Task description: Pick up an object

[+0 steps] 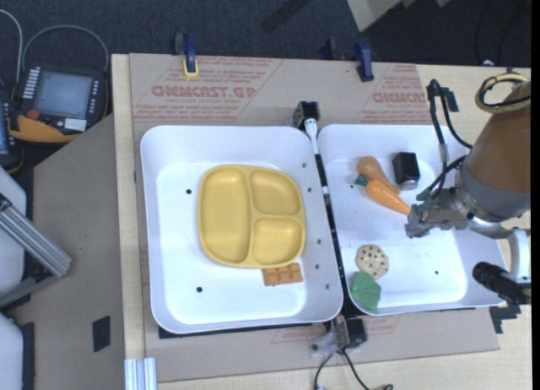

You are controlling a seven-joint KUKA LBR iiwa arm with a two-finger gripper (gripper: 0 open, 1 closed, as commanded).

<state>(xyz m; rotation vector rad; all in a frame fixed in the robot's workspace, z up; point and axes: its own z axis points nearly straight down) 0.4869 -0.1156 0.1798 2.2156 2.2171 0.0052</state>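
I hover my tool, whose grip state I cannot tell, at the four o'clock end of the orange plastic carrot in the right white bin, so I'd descend squarely across it, avoiding the black block at twelve o'clock and the speckled cookie at seven.

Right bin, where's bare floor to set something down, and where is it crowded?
In the right bin, bare floor lies along the front right, between the cookie and the gripper, and along the back wall left of the black block. The middle is crowded: the carrot lies close beside the black block and the gripper. The green piece fills the front-left corner.
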